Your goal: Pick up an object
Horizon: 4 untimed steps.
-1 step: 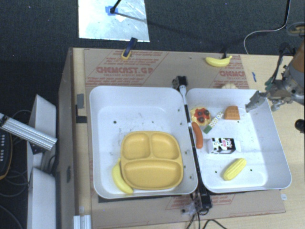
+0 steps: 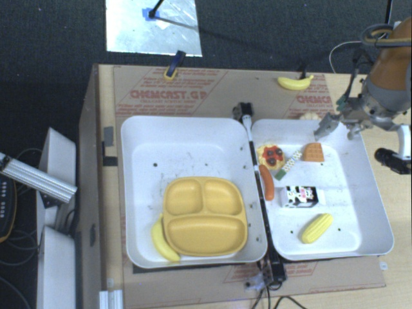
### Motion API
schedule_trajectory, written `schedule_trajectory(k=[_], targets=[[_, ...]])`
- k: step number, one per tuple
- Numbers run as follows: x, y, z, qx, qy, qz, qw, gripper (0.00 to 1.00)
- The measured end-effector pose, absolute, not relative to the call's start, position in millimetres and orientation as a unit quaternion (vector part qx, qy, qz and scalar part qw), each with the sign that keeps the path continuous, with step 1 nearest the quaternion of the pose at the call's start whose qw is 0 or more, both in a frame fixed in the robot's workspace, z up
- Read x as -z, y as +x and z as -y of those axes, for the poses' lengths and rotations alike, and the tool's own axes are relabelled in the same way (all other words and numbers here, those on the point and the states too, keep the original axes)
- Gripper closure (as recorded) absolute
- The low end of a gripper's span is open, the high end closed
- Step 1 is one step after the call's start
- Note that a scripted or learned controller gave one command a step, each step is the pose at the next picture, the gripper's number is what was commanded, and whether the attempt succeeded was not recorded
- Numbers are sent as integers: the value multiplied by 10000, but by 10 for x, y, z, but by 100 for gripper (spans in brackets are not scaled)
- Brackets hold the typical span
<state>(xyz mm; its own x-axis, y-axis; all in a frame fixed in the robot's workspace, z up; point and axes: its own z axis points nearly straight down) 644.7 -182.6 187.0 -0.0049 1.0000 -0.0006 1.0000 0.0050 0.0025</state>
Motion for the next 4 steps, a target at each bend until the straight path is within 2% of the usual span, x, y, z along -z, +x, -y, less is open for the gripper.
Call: schedule_trajectory(k=[1, 2, 3, 4], targets=[[-835, 6549, 1917, 2, 7056, -7086, 0, 0], [-854, 6695, 1515, -11, 7053, -7089, 15, 0], [-971, 6706, 1523, -16, 7043, -7099, 37, 100], [-1510, 5818, 907, -10, 7059, -7083, 6, 100]])
